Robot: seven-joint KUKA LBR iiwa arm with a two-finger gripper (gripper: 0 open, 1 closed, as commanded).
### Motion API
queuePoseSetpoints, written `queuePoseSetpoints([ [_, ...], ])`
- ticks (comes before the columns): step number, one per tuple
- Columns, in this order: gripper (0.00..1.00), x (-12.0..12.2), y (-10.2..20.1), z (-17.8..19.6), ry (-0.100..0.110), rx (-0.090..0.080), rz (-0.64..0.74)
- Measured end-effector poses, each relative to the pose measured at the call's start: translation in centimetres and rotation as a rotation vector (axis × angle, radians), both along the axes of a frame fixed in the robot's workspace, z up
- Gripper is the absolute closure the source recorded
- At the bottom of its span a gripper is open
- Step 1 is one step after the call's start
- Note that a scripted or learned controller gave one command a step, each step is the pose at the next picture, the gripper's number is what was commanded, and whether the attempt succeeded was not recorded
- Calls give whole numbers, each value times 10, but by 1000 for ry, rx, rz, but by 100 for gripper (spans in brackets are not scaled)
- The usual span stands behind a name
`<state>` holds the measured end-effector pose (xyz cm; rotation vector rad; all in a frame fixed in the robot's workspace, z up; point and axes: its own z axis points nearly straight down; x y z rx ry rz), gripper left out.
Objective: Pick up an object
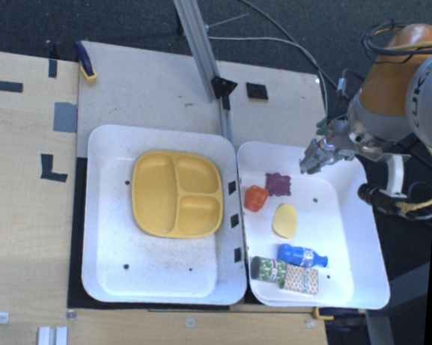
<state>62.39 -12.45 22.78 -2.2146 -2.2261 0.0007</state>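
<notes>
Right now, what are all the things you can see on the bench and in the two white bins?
Yellow plastic divided plate: one, yellow, in the left white bin.
Purple bunch of toy grapes: one, purple, upper part of the right white bin.
Orange-red round toy: one, orange-red, right bin, by its left wall.
Pale yellow oval toy: one, pale yellow, middle of the right bin.
Blue plastic bottle: one, blue, lying in the right bin, lower part.
Green and patterned packet: one, green and speckled, just below the bottle.
Gripper: one, grey, above the right bin's upper edge, on the grey and orange arm.
</notes>
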Motion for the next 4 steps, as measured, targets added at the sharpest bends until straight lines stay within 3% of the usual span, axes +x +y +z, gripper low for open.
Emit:
queuePoseSetpoints([
  [2,100,21,117,12,-1,1,3],
  [4,100,26,210,-6,1,-1,0],
])
